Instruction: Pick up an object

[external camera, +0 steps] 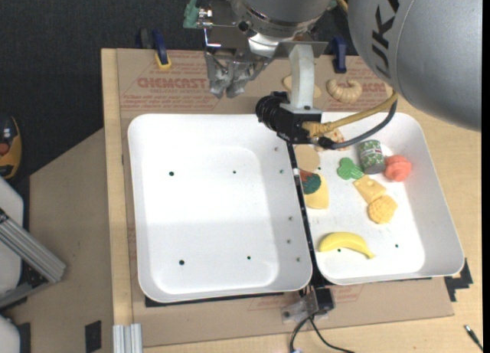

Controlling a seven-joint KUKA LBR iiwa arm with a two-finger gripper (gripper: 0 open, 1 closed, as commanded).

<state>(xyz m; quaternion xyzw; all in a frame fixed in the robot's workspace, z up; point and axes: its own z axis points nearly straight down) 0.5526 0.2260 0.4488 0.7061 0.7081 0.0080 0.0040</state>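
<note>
Cardboard covers the bench (84, 214), and two shallow white bins sit on it side by side. Nearest in the right bin (440, 221) lies a yellow banana (344, 243). Beyond it sit an orange knobbly piece (382, 209), a yellow wedge (368, 187), a pale yellow piece with a dark green and red bit on it (312, 188), a green shape (350, 168), a pink-red lump (397, 167) and a small grey-green can (371, 154). The left bin (153, 191) shows bare white floor. Farther back, past the left bin's far rim, the gripper (230, 83) hangs over the cardboard with nothing seen between its fingers; whether they are spread or closed I cannot tell, the metal being too blurred. The arm (413, 30) is cut off at the top
</note>
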